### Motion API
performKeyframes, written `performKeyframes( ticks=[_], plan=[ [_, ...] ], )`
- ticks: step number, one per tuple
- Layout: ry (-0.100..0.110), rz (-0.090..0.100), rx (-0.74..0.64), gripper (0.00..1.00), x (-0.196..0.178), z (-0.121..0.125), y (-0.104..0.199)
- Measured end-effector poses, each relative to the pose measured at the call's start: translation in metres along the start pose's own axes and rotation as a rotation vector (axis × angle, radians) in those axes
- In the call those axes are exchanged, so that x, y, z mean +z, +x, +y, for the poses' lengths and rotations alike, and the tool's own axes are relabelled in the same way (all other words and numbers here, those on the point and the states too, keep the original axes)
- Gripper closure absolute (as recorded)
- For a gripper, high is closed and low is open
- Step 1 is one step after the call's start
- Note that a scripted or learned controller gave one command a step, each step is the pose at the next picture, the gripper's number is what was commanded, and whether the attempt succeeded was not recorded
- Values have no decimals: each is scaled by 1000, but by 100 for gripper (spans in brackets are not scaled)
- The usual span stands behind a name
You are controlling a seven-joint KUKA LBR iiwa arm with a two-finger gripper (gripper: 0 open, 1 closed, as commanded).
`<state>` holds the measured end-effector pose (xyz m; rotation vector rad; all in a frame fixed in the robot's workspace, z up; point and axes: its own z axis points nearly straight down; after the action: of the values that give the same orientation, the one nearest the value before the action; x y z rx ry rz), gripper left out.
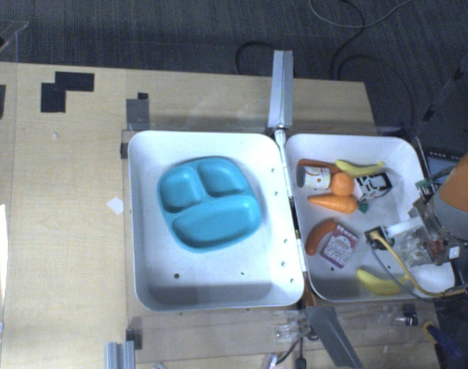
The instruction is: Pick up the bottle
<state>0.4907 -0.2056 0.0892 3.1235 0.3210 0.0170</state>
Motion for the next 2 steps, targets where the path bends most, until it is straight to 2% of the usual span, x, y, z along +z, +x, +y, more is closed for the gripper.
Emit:
performKeyframes(
  ticks=[1,2],
  plan=[
    [-1,-3,2,0,1,1,-1],
    [-4,5,-1,100,-11,1,3]
  ],
)
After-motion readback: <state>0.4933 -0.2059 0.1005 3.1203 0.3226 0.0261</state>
